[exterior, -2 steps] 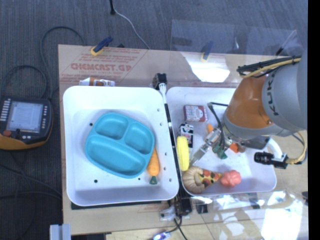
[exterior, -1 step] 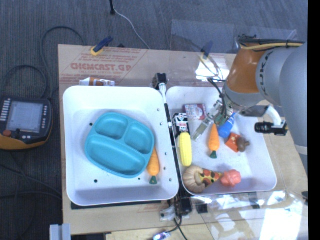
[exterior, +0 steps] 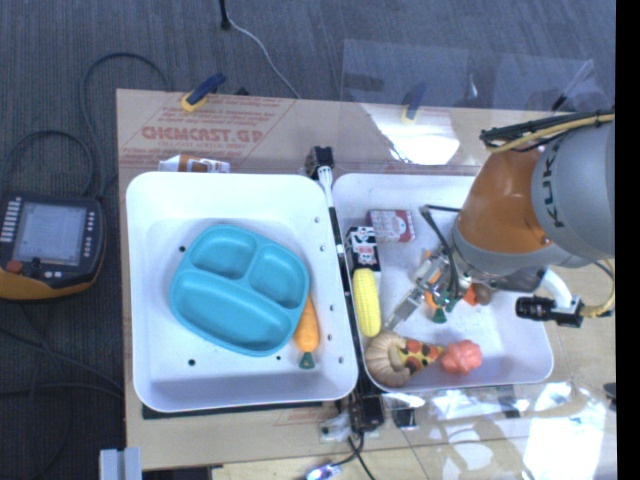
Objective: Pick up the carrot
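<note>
- Jaws: whether they are spread or closed cannot be told, since the gripper (exterior: pixel 436 290) is a small tangle of metal and orange parts under the wrist, and nothing can be made out between them.
- Gripper place: it sits low over the right bin (exterior: pixel 520 366), about the middle of its floor, below the grey arm (exterior: pixel 560 203) and its orange band.
- Carrot (exterior: pixel 307 330): it lies in the left bin (exterior: pixel 160 268), on the white floor close to that bin's right wall and toward its near right corner.
- Carrot axis: its long axis runs roughly along the right wall, from far to near. The slim orange tip points to the far edge, and the dark green stub points to the near edge.
- Carrot neighbours: its left flank lies just beside, perhaps touching, the rim of the blue divided plate (exterior: pixel 240 286), which fills the middle of the left bin.
- Carrot and gripper: the carrot is well apart from the gripper, across the shared divider between the bins, to the gripper's left in the camera view and slightly nearer the front edge.
- Right bin contents: a yellow corn cob (exterior: pixel 366 302) lies along the left wall, a pink piece (exterior: pixel 461 357) lies near the front edge, and a red packet (exterior: pixel 390 225) lies toward the far edge.
</note>
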Robot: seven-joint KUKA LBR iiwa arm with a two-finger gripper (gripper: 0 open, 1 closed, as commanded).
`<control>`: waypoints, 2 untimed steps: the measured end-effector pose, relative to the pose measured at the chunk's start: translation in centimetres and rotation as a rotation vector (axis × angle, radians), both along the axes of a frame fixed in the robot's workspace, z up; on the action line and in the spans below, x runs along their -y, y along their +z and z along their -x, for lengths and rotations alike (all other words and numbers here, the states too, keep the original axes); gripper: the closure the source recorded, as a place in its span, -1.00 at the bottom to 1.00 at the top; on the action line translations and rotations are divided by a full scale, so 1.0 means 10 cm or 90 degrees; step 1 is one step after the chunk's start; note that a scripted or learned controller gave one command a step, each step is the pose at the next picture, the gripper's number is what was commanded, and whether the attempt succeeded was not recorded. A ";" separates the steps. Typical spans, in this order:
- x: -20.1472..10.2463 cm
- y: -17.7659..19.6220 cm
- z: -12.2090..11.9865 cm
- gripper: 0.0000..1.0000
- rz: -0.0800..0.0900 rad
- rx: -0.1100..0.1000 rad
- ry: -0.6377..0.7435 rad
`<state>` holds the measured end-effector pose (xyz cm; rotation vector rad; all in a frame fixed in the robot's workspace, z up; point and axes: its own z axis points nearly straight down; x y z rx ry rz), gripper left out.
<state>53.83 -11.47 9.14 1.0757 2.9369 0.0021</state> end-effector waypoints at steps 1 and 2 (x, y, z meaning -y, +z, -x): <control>-0.10 0.00 -0.06 -1.00 0.001 -0.001 -0.133; 0.29 0.00 0.40 -1.00 -0.004 0.004 -0.305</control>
